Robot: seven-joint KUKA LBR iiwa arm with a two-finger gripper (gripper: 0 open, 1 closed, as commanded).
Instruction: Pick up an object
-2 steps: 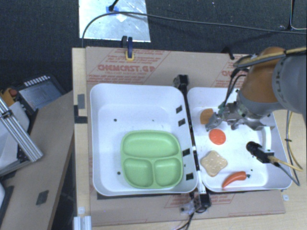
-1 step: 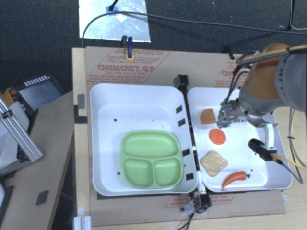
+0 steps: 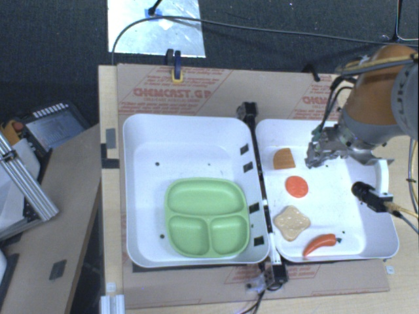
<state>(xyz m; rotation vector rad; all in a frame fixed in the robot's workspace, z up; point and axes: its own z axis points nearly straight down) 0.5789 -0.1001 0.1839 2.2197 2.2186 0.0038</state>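
End effector, finger state indiscernible, just right of brown slice, above red disc.

A green divided plate lies in the left bin.

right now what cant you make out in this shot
- Pincer, camera view: small and dark, over the right bin; too small to tell how it is set or whether it holds anything.
- Arm, camera view: cut off by the right edge.
- Tan piece, red disc, pale lobed piece and red-orange pepper shape: too small to identify surely.
- Green tray in the left bin: compartment depth unreadable.
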